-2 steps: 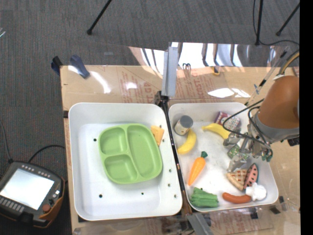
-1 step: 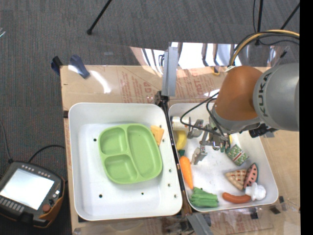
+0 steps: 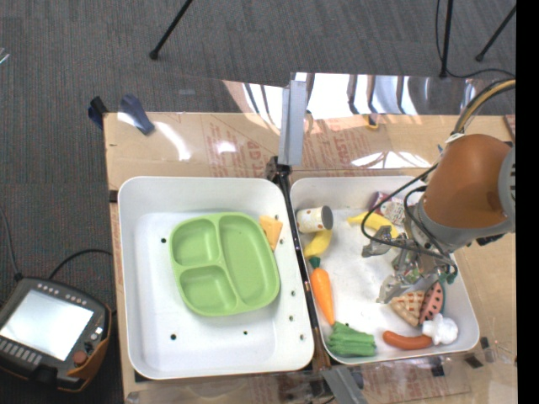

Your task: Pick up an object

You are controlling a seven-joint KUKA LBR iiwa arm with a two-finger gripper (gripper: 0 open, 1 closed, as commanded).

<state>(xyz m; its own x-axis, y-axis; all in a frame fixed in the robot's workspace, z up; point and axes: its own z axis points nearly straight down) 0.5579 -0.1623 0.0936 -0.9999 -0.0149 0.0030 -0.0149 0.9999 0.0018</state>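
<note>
The gripper (image 3: 404, 286) hangs low in the right of the frame, just above the waffle wedge (image 3: 408, 305); whether its jaws are parted or closed I cannot tell. The wedge lies flat, long axis pointing toward lower right. Crowded by the watermelon slice (image 3: 433, 301) and sausage (image 3: 407, 339), the grasp could catch a neighbour or slip.

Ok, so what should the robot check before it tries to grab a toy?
1. Gripper is over the right bin, where the toys are: ok.
2. A toy is close by: the waffle lies just beside the gripper: ok.
3. Fingers open or shut: cannot tell.
4. Holding anything already: cannot tell.
5. Neighbours crowd the waffle: the watermelon slice and sausage lie right next to it: not ok.
6. Carrot lies apart from the gripper, out of its way: ok.
</note>
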